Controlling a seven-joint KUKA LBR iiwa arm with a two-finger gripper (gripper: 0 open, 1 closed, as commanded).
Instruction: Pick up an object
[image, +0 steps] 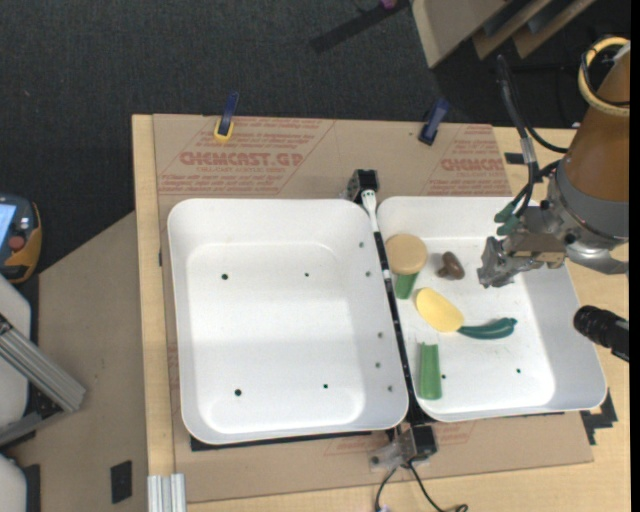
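While end effector (492, 276) hovers — finger state unclear — small brown lumpy object (452, 265) lies just beside it.

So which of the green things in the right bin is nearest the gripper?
The dark green curved piece, lying just below the gripper. The straight green stick and the green cylinder under the tan cap lie farther left.

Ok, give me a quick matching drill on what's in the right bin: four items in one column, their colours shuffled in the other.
Items:
1. Round-topped cup by the divider
2. Small lump near the end effector
3. Oval piece mid-bin
4. Flat stick at the near edge

Colours:
A. yellow
B. green
C. tan top, green body
D. dark brown

Pairs: 1-C, 2-D, 3-A, 4-B
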